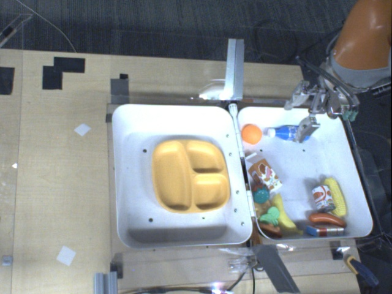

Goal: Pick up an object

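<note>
Where pincer (315,112) hovers, bottle (283,132) lies beside ball (251,133)

Pale wooden bench (55,182) bearing two shallow white bins side by side: left bin (131,164), right bin (361,201). Upright metal post (235,69) behind their shared edge. Black block markings (61,71) on the bench, far-left corner. Dark carpet (153,11) beyond.

Bright, even overhead light, slightly soft picture.
The left bin (125,164) glares white with a grey shadow along its near wall; the arm (366,32) blurs at the corner.
</note>
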